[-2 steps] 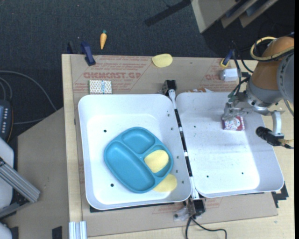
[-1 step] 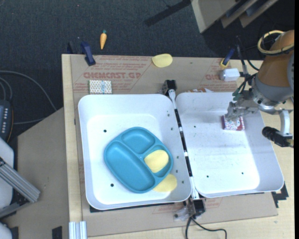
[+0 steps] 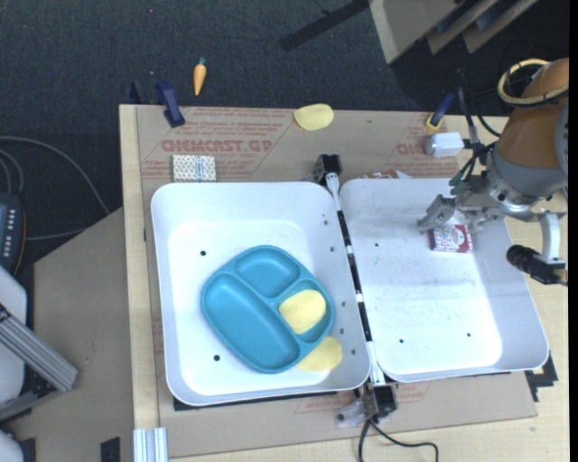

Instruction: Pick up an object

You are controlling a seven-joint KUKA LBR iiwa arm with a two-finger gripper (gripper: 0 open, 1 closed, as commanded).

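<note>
A dark, speckled carpet (image 3: 81,54) covers the floor all around the bench. The bench top (image 3: 235,135) is pale board printed with faded red lettering, its wooden edge (image 3: 128,271) showing on the side far from the arm. Black cables (image 3: 54,167) loop across the carpet out there, beside a ribbed metal rail (image 3: 32,347). At the far end, light-coloured furniture (image 3: 452,27) stands with a dark bar (image 3: 321,23) beside it. The light is even and soft.
</note>
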